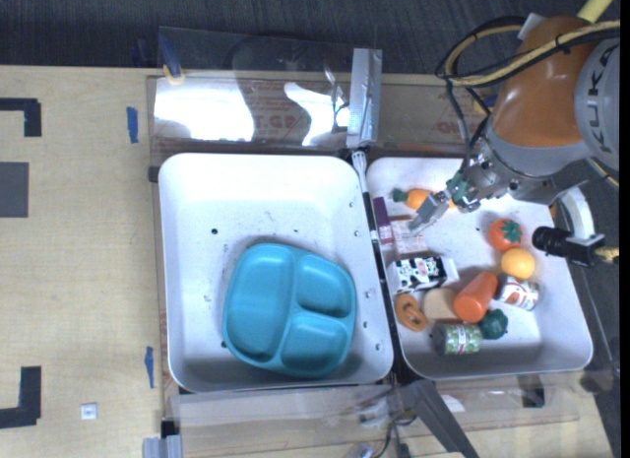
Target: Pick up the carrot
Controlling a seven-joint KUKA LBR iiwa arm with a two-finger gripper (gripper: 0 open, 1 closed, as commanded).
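Nearest the camera, along the front wall of the right bin (566, 353), a small green-labelled can (459, 339) lies on its side. Just behind it sits a brown pretzel-like piece (410, 311), a tan round item (437, 300), and the carrot (476, 295): orange body tilted, its dark green top (493, 324) pointing toward the front of the bin. The carrot touches the tan item on one side and a red-and-white can (518, 295) on the other.

Left bin (187, 249): a teal divided plate (290, 308) lies flat in its front half.

Mid bin, right side: a black-and-white patterned carton (421, 271) near the divider, a yellow-orange ball (518, 263) beside the red-and-white can, a tomato-like red fruit (505, 232) behind that.

Further back: a purple-labelled packet (386, 222) against the divider and a small orange fruit with a green leaf (414, 197).

The gripper (431, 209) hangs over the back of the right bin, just beside the small orange fruit, well apart from the carrot. Fingers blurred; cannot tell how far apart they stand, and nothing visible is held between them.

Behind both bins, a clear glossy panel (246, 111) catches glare.
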